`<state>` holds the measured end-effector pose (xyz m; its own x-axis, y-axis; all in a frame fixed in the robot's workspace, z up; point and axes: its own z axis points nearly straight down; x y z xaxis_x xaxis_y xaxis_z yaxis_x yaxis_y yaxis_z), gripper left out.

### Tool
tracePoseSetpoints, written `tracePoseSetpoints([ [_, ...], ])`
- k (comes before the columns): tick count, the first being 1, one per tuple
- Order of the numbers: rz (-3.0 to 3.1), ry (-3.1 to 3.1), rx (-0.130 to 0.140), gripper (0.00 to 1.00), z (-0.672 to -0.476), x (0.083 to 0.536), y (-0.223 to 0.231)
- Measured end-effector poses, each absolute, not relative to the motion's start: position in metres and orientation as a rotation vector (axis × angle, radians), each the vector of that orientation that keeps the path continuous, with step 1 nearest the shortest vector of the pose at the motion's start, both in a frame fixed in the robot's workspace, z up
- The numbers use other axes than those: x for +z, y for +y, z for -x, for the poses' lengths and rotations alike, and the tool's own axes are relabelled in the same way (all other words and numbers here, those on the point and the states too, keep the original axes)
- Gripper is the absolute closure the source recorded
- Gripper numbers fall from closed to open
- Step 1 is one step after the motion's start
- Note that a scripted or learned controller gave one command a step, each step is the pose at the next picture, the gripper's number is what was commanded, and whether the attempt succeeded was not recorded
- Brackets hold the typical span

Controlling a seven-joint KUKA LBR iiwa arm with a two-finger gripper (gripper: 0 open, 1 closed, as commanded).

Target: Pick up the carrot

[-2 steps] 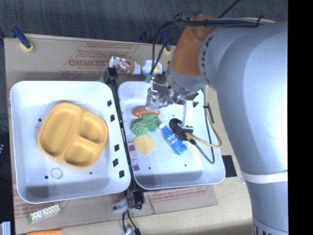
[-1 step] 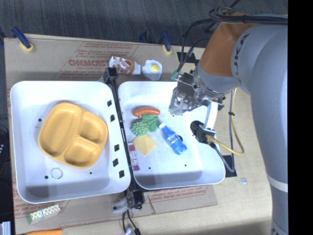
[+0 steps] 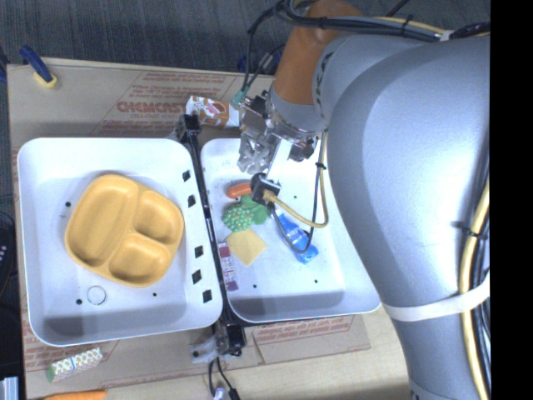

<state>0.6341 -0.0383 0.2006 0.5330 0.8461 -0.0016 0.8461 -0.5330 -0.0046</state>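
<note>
- Plainly, the carrot (image 3: 238, 189) is seen as a small, smooth, orange piece with a rounded left end, bright against the white floor.
- It is found in the right bin (image 3: 337, 277), in the rear half and near the wall shared with the left bin (image 3: 42, 182).
- Its long axis is laid roughly across the view, left to right, flat on the bin floor.
- Its right end is covered by part of the robot, so which end is the tip and which the crown cannot be told.
- The gripper (image 3: 250, 163) is held above the rear of the right bin, just behind the carrot as viewed; contact with it is not shown.
- Whether the gripper is apart or together cannot be told from this angle, and nothing is seen clamped in it.
- A green, bumpy toy vegetable (image 3: 241, 217) is placed just in front of the carrot, close to it.
- A pale yellow wedge (image 3: 247, 246) is set in front of the green piece, at its edge.
- A blue object (image 3: 296, 237) is laid to the right of these two, slanted towards the front right.
- A yellow sectioned plate (image 3: 125, 227) is held in the left bin, well apart from the carrot.
- Both bins are borne on printed cardboard (image 3: 141, 98).
</note>
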Motion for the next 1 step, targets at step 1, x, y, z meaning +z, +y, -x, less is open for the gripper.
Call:
tracePoseSetpoints([
  [1, 2.691, -1.615, 0.005, 1.0, -0.5927, 0.2502, -0.0911],
])
